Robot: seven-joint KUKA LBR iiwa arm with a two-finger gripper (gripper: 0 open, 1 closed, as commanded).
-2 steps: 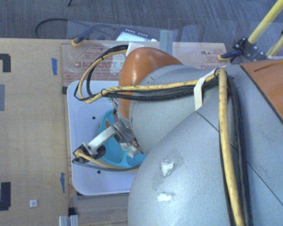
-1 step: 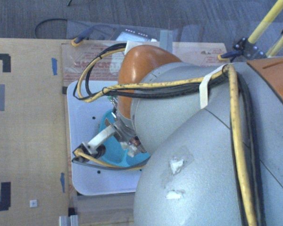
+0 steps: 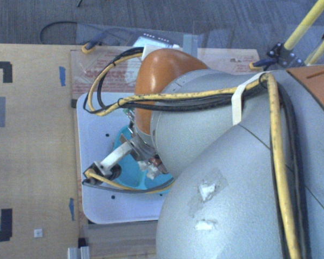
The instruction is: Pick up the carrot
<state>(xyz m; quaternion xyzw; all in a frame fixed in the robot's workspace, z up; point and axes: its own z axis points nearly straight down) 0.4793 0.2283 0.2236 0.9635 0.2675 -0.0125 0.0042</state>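
Gripper [image 3: 147, 163] sits low over the white bin [image 3: 97, 206], tucked under the wrist near the bin's middle. Only bits of grey and metal hardware show below the arm. Open or closed: cannot tell from this angle, nor whether it has hold of anything.

Arm [image 3: 221, 161] enters from the right and covers most of the bin's right side. Orange band [image 3: 162, 77] lies over the bin's far edge. Yellow-and-black cable [image 3: 100, 90] loops out from the wrist across the bin's far-left corner, then runs back along the arm. A second run of the same cable curves near the bin's left edge, below a white tube with a black end [image 3: 112, 163] that points toward that edge.

Teal-blue shape [image 3: 128, 169] lies on the bin floor, just beside and partly under the wrist hardware. Cannot tell what it is.

Carrot: position cannot be told; the arm hides much of the bin floor.

Bench [image 3: 32, 144] is tan wood to the left of the bin, with black corner marks and small strips of blue tape [image 3: 62, 75] near the bin's left edge. Grey floor lies beyond the bench's far edge.
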